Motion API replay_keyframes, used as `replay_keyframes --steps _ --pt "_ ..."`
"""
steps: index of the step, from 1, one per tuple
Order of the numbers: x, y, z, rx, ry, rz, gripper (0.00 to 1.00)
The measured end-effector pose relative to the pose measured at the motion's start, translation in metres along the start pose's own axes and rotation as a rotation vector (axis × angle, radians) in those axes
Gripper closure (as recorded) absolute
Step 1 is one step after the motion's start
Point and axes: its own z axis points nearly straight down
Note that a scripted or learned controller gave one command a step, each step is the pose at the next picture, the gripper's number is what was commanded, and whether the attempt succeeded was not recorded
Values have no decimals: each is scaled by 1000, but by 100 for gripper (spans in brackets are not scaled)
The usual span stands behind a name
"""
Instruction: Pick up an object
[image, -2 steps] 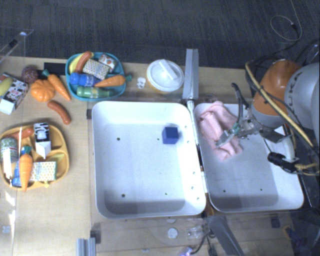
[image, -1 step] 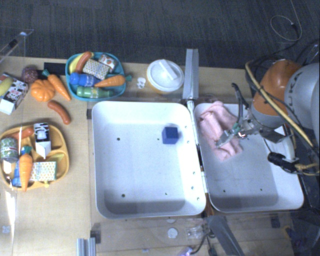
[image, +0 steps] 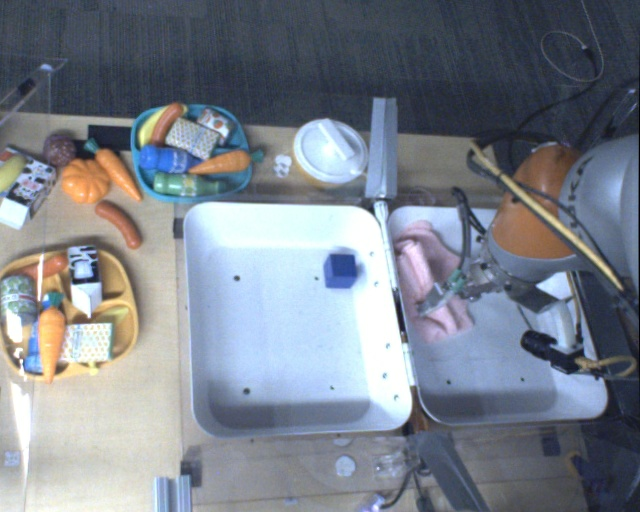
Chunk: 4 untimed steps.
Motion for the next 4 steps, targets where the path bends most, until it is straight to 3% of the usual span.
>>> replay_keyframes --steps 1,2,3,4 --pt "8 -12 -1 -5 -3 -42 0" --pt "-1 -18 -16 9 5 -206 0" --pt "-1 -3 0 -1 0 -126 0" --pt "53 7 -95 8 5 -111 0"
